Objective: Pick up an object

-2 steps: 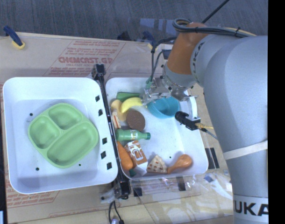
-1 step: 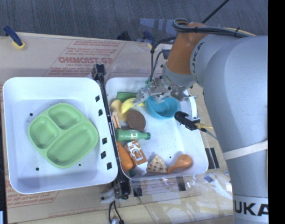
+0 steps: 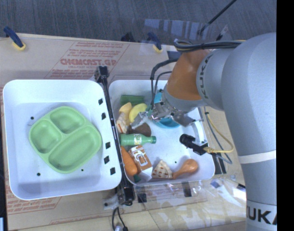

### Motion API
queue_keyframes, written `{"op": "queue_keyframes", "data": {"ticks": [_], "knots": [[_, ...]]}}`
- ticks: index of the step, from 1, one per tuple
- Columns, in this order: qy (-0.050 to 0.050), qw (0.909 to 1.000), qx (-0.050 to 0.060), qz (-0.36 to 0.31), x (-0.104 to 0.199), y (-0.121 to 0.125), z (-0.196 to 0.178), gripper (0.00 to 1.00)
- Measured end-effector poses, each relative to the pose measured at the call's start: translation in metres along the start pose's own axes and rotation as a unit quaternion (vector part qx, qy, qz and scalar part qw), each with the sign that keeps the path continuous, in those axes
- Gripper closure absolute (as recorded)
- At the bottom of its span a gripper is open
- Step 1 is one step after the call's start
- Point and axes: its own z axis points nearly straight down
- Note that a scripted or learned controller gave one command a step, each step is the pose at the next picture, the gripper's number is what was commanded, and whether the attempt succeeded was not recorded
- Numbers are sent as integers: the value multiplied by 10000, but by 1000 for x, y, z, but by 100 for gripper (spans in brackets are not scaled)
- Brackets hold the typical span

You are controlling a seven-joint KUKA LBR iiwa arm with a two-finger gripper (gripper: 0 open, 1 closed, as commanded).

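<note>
Tool (image 3: 159, 110) low in right bin (image 3: 205, 170), grip state unclear, banana (image 3: 136, 111) just left, green bottle (image 3: 136, 139) below.

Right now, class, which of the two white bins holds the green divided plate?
The left bin holds the green divided plate, alone; the right bin holds a jumble of toy food, including a green bottle.

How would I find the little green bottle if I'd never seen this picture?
Look at the two white bins and choose the right bin, the one crowded with toy food. Near its left wall lies the green bottle, on its side with its neck pointing right. It is the only green thing there, above an orange carrot and below a brown piece.
</note>
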Motion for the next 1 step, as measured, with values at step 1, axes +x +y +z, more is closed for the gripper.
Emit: {"op": "queue_keyframes", "data": {"ticks": [1], "knots": [[-41,10000,-34,-41,-3,3,-15,100]]}}
